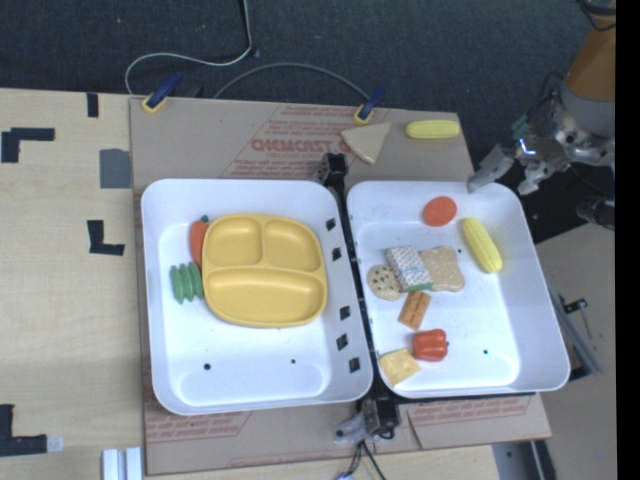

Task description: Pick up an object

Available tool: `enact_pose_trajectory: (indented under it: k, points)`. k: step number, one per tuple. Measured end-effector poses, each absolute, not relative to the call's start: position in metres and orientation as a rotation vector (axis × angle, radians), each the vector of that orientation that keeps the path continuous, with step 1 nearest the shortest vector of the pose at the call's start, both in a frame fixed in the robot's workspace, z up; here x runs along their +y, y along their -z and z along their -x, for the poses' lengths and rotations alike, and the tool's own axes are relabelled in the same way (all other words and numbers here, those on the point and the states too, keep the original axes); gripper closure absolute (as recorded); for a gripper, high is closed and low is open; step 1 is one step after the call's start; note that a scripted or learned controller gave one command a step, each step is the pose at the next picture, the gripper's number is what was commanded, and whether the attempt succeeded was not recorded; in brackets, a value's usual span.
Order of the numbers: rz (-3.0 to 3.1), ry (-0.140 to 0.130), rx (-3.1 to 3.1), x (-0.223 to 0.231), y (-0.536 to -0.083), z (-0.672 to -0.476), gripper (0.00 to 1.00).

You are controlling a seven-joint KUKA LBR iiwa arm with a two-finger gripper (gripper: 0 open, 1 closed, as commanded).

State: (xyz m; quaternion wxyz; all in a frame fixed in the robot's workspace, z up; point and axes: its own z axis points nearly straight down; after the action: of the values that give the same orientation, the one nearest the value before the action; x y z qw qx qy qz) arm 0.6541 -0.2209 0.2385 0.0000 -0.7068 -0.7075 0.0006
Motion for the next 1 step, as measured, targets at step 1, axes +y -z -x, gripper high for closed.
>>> enact_pose_trajectory:
  k: [1]
  points:
    - [2.214,-0.013,-2.207,-0.2236,-0.1285,-0.5655,0.0]
